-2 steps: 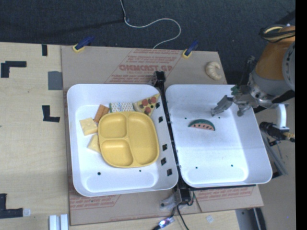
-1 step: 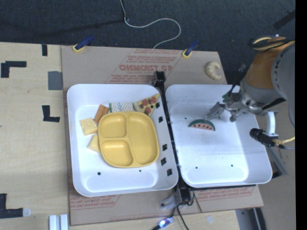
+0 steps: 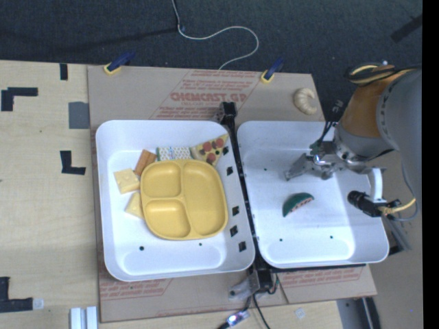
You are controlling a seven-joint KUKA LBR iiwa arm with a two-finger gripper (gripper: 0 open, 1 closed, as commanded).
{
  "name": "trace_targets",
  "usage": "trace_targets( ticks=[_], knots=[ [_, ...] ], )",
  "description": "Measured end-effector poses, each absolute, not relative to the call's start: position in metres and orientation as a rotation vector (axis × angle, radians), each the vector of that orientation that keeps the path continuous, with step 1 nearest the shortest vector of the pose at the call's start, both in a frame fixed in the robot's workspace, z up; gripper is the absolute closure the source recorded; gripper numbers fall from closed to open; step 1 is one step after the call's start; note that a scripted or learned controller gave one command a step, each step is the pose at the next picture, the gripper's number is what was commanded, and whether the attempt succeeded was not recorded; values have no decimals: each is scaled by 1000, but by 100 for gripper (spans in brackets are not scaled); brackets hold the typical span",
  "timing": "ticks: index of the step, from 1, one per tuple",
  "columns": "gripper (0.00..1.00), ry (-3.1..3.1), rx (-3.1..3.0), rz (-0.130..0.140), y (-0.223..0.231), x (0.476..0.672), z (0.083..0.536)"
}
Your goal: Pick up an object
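A toy watermelon slice [image 3: 298, 203], green rind with a red face, lies near the middle of the right bin [image 3: 274, 249]. My gripper [image 3: 299, 168] hangs over the upper middle of that bin, a short way above and behind the slice and apart from it. Nothing shows held in it. The grey arm with its orange band [image 3: 363, 108] reaches in from the right. In the left bin [image 3: 113, 252] a yellow divided plate [image 3: 184, 199] sits among several small toy foods: a cracker [image 3: 126, 180], a brown piece [image 3: 145, 160] and a pizza slice [image 3: 211, 147].
A raised divider [image 3: 236, 184] separates the two bins. A beige toy [image 3: 306, 100] lies on the cardboard beyond the right bin. A black fitting [image 3: 363, 203] of the arm overhangs the right bin's right edge. A white cable [image 3: 219, 36] loops at the back.
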State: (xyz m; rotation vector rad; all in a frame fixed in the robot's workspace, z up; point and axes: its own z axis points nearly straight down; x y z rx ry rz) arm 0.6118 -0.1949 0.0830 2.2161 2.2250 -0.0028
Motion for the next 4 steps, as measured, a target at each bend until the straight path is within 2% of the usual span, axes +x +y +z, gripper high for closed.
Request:
trace_targets(
  ticks=[1,2,3,4],
  knots=[
    [100,2225,2214,0,-195,613,96],
    [100,2221,2217,4,-195,608,157],
    [100,2220,2217,4,-201,617,212],
    [100,2222,2221,0,-201,617,225]
  ],
)
